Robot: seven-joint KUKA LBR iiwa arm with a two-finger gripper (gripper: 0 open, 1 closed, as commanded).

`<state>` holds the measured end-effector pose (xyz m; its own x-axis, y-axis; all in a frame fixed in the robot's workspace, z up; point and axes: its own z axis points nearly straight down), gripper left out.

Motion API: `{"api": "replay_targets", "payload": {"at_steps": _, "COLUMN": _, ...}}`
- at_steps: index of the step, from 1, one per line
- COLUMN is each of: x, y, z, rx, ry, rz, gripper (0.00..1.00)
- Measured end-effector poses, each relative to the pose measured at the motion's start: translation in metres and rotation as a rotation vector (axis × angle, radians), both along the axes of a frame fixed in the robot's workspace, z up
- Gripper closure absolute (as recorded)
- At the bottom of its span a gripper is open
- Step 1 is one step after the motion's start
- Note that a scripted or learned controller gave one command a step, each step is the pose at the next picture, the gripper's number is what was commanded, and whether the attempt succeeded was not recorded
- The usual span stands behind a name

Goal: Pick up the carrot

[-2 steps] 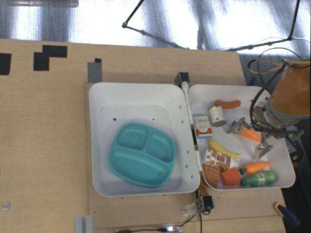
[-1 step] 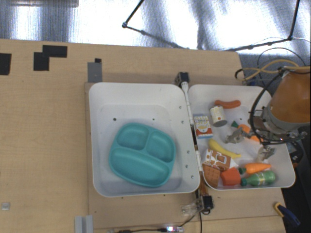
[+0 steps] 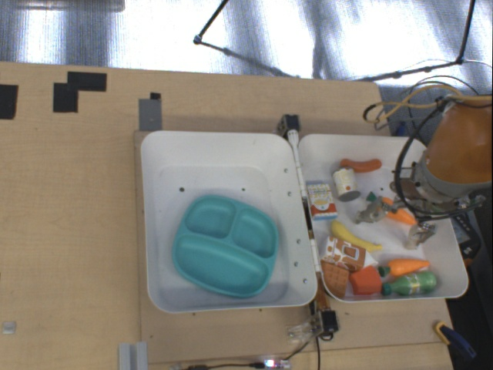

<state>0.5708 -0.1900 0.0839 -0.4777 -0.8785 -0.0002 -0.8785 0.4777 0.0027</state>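
Near the right bin's (image 3: 461,287) front edge lies the carrot (image 3: 407,267), orange with a green top, just above a green bottle (image 3: 412,284), while farther back the gripper (image 3: 395,220) spreads its fingers wide over a separate small orange piece (image 3: 400,216), holding nothing.

The arm (image 3: 456,149) enters from the right edge of the camera view, seen from above at a slant. Its orange band is the uppermost visible section; the grey wrist housing sits directly beneath it. Dark cables loop around the upper and left sides of the wrist. The gripper (image 3: 394,220) extends down and to the left from the wrist. Two metallic fingers (image 3: 373,212) are visible, spread well apart, one toward the left and one toward the lower right of the wrist.
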Motion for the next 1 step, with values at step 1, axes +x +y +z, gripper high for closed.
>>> {"api": "replay_targets", "payload": {"at_steps": 1, "x": -0.0014, "y": 0.0186, "z": 0.0005, "rx": -0.002, "ry": -0.007, "rz": 0.354, "gripper": 0.0}}
